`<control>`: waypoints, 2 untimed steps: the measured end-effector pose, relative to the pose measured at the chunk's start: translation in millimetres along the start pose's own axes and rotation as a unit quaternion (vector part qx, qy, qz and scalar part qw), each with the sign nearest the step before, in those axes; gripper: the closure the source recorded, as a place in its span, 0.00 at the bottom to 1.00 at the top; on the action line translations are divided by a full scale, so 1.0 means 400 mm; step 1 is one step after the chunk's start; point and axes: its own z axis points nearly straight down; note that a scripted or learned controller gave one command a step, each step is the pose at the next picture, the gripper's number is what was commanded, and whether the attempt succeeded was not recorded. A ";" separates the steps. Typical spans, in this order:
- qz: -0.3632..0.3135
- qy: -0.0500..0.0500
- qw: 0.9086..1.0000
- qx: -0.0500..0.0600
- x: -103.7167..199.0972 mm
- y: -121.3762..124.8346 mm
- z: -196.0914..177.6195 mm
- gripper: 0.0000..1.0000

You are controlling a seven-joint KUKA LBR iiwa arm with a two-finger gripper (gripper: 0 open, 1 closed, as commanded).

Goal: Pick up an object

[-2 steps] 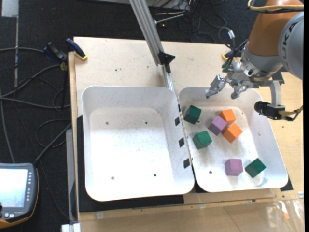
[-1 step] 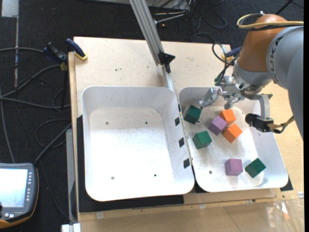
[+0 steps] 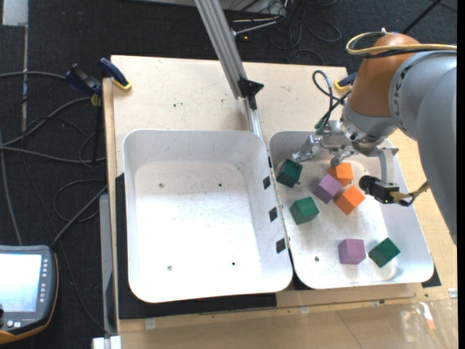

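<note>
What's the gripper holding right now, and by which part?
Cannot be told. The gripper sits low over the right bin, just above an orange block; no block shows between its fingers.

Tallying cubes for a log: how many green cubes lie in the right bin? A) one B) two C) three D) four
C: three green cubes lie in the right bin, one near its upper left, one mid-left and one at the lower right.
</note>
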 end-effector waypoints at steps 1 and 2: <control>0.000 0.000 1.000 -0.001 0.000 0.002 -0.023 1.00; -0.002 0.001 1.000 0.005 0.021 0.002 -0.141 1.00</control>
